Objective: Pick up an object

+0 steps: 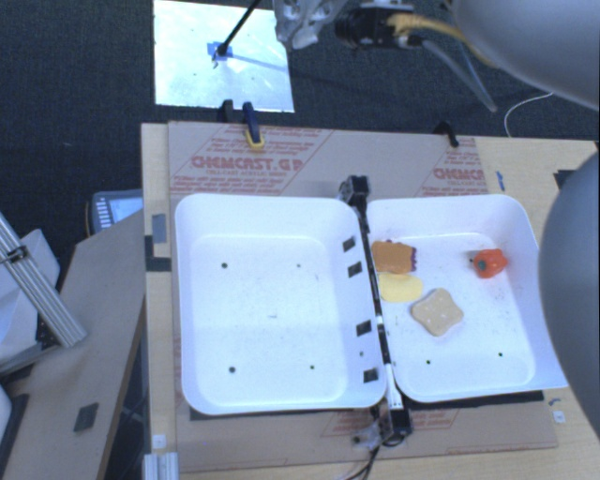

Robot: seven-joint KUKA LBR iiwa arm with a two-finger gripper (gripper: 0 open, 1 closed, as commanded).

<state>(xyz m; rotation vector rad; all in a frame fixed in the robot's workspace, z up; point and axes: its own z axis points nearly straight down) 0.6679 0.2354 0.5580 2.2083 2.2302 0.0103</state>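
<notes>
Two shallow white bins sit side by side on the counter [159, 441], on a sheet of brown board [281, 159] printed with red lettering. The left bin [192, 225] shows a bare white floor with a few small dark dots. The right bin [511, 211] carries four small things, all in its upper half.

Near the bin's 10 o'clock corner, just beside the dividing edge, lies an orange-brown block [392, 256] with a purple edge on its right side. Directly at its 6 o'clock, touching or nearly touching it, is a flat pale yellow piece [401, 288]. At 5 o'clock from that piece, just beside it, lies a tan slice of toy bread [437, 311], tilted. Well apart from these, towards the bin's 2 o'clock side, sits a small red-orange toy [487, 263] with a dark spot on it.

The claw [302, 26] is at the frame's 12 o'clock edge, well away from both bins and over the dark floor beside a shiny metal plate [187, 56]. It is cropped and blurred, so I cannot tell how it is set, and nothing is seen in it. The grey arm [572, 281] fills the 3 o'clock edge, with a yellow cable [427, 25] running near the claw.
</notes>
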